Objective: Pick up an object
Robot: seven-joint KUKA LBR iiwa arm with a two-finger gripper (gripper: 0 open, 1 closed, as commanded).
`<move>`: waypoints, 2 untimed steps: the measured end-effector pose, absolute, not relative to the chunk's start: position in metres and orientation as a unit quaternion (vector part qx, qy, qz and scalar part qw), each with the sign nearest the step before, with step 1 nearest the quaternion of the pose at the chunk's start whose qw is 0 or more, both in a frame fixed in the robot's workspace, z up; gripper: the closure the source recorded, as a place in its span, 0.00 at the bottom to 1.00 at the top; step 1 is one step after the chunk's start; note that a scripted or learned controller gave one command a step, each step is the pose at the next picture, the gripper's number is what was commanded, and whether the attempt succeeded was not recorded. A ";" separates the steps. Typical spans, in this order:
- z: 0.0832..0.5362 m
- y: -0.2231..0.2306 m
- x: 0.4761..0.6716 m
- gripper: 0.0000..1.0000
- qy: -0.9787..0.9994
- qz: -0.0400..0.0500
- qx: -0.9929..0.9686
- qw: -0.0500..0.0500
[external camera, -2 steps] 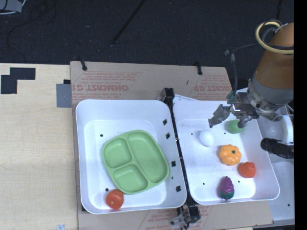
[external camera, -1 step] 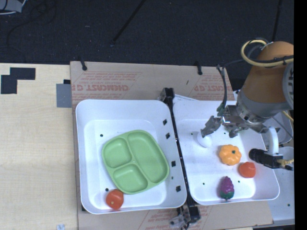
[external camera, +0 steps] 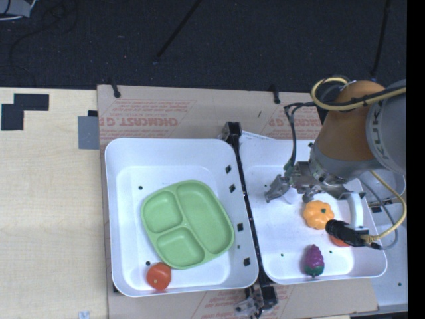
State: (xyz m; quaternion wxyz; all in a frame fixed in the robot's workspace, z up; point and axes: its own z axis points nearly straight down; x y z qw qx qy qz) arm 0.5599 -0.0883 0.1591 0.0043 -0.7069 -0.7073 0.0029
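Over the right bin (external camera: 265,158), you had the gripper (external camera: 290,190) hanging above the bin's upper left part, its grey fingers spread apart with nothing between them. Your arm (external camera: 352,131) came in from the right of that bin, the orange band sitting above the wrist and yellow cable looped over it. Just right of the gripper and slightly nearer the bin's front lay an orange toy pumpkin (external camera: 318,214), close to the fingers but not between them. Toward the front of the same bin sat a purple toy fruit (external camera: 313,260), well apart from the gripper. A small red object (external camera: 339,238) peeked out beside the pumpkin, mostly hidden behind a black cable fitting, so you could not have told what it was. Left of the right bin stood the left bin (external camera: 126,158), bearing a green divided plate (external camera: 187,224) with three compartments. A red toy tomato (external camera: 159,276) rested just beside the plate's front left edge.
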 end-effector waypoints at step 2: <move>0.118 -0.089 0.569 1.00 -0.704 0.002 -0.710 0.003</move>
